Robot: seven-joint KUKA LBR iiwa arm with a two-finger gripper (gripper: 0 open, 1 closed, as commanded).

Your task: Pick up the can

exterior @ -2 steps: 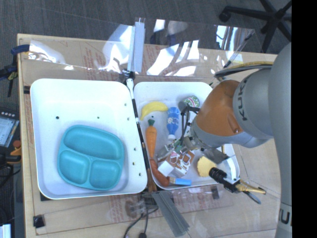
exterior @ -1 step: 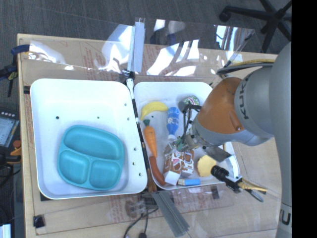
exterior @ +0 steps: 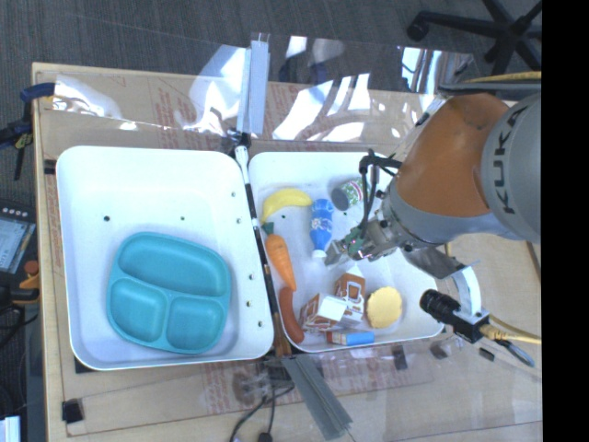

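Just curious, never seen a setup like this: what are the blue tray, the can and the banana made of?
The blue tray looks like moulded plastic: smooth, one even matte colour, rounded compartments. The can seems to be metal with a printed label; its end looks pale and shiny, though it is too small to be sure. The banana looks like toy plastic, evenly yellow and unblemished, but could be real.

Green can (exterior: 348, 193) tipped in right bin
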